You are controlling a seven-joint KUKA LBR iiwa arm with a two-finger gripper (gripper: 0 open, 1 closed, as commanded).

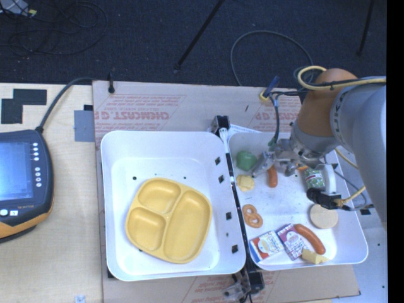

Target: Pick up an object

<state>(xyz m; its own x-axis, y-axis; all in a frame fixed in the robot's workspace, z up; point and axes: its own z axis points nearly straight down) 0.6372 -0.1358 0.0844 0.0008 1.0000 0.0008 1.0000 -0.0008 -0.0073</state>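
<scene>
Orange and small, a carrot-like piece (272,178) stands in the upper part of the right bin (357,248), and we see the gripper (276,163) right over its top end. We cannot tell whether the fingers are parted or closed, or whether they touch the piece, because the wrist hardware blurs together there.

Just left of the piece sits a green ball (245,160), and below that a pale yellow lump (245,182) against the bin's left wall. Lower down lies a pretzel (252,216). Near the front of the bin we see a white packet (266,244) beside a red-and-white packet (290,240), with a sausage (310,238) touching the latter and a yellow wedge (312,255) just under it. A tan disc (323,216) lies to the right, and above it a small dark green can (314,180) sits by the arm (353,118), which comes in from the right with its orange band (328,109) above the wrist.

The left bin (120,163) holds a yellow divided tray (168,218). Both bins rest on cardboard (158,109). At the far left of the bench lies a pendant (19,178) with a screen.
</scene>
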